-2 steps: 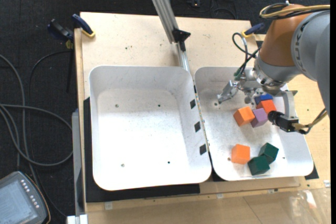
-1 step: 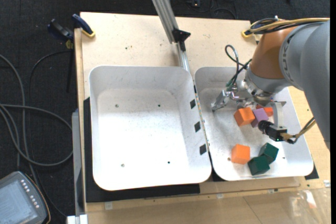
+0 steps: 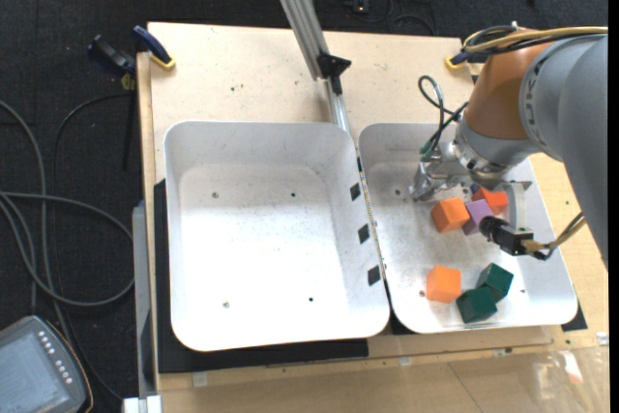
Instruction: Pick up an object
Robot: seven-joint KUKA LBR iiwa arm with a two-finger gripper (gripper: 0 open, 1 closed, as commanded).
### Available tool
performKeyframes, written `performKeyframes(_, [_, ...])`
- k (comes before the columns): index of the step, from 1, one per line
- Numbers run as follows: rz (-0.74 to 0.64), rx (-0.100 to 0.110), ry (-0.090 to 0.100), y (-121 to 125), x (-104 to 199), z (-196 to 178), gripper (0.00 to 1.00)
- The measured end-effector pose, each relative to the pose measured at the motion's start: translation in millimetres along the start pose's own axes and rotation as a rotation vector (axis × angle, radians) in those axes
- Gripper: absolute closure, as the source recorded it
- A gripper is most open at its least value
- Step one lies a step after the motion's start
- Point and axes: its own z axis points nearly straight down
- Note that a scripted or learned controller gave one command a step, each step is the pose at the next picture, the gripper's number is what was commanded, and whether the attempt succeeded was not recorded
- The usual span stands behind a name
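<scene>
Reaching in from the right, the arm bends down over the right bin, its orange band above the wrist. The gripper sits low in the bin's upper half, close to the floor; whether it is released or clenched cannot be told, since the wrist and cables crowd it.

Just beside the gripper, toward the lower right, lies a tight cluster: an orange block, a purple block touching it, and a red-orange block partly hidden under the wrist. None of them is seen held. A black fitting with a cable hangs just below this cluster, over the bin.

Farther down the bin sits a second orange cube, apart from the first group. Near it, to the right, two dark green blocks rest against each other by the bin's lower edge.

The left bin adjoins the right bin along a shared rim with black tabs. A slanted metal pole crosses the bench from the top and ends near the bins' junction. A blue-and-yellow clamp grips the bench's upper left corner.
</scene>
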Motion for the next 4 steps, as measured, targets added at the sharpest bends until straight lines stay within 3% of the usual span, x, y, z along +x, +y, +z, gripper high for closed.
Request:
performKeyframes(3, [-0.004,-0.006,-0.001,12,-5,-159,1.0])
performKeyframes(4, [-0.006,0.004,0.001,-12,33,-145,1.0])
